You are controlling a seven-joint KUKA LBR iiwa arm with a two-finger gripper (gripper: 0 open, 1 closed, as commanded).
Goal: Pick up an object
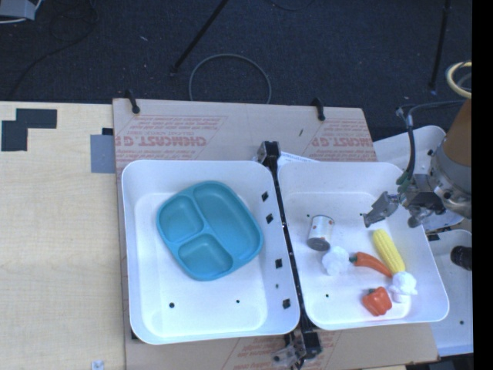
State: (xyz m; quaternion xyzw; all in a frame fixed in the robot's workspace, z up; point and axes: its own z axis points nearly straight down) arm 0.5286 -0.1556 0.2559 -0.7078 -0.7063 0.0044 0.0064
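Note:
My gripper hangs over the right side of the right bin, its two dark fingers spread apart with nothing between them. Just below it lies a yellow corn cob. An orange carrot lies left of the corn, with a white crumpled piece at its left end. A small silver can lies on its side near the bin's middle. A red pepper and a white lump rest near the front right corner.
The left bin holds a teal divided plate. A black divider runs between the bins. Cardboard backs both bins, and a wooden bench top lies to the left.

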